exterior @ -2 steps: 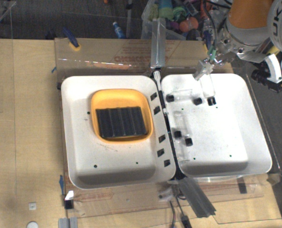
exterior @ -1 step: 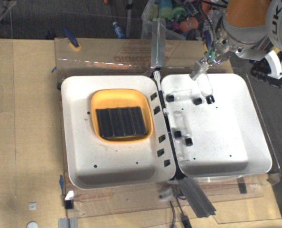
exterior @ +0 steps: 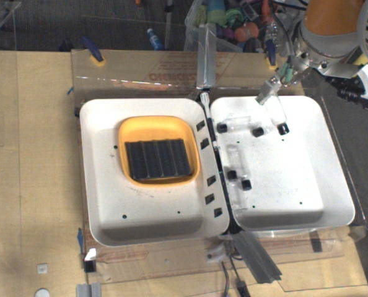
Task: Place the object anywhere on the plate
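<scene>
A yellow-orange plate [exterior: 132,130] sits in the left bin [exterior: 97,184]. A dark ribbed rectangular object [exterior: 158,159] lies flat on the plate, covering most of its middle. My gripper [exterior: 269,94] hangs over the far edge of the right bin [exterior: 308,184], well away from the plate, below the arm's orange band [exterior: 332,5]. Nothing can be seen in the gripper.
Several small black pieces [exterior: 257,131] with clear parts lie in the right bin's far and left areas. A divider with black clips [exterior: 209,159] separates the bins. A box of colourful toys [exterior: 233,8] stands beyond the bench.
</scene>
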{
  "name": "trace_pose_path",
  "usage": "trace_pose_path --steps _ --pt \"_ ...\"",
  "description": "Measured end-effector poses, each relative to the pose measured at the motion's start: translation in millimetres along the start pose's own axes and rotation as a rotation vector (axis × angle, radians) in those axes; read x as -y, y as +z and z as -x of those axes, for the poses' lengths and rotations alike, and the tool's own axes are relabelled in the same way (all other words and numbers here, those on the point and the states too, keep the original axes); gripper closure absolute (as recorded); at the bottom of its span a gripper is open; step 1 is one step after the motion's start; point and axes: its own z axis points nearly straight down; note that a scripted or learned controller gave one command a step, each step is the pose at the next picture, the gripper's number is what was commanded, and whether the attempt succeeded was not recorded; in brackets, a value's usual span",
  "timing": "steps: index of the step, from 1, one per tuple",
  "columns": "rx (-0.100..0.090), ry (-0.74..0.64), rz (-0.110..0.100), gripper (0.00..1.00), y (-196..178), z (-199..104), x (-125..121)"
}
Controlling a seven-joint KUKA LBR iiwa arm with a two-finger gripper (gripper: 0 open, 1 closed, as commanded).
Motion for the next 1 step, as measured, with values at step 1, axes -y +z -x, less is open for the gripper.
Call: trace_pose_path --steps 1 --pt "-0.004 -0.067 -0.003 1.0 6.7 -5.2 -3.3"
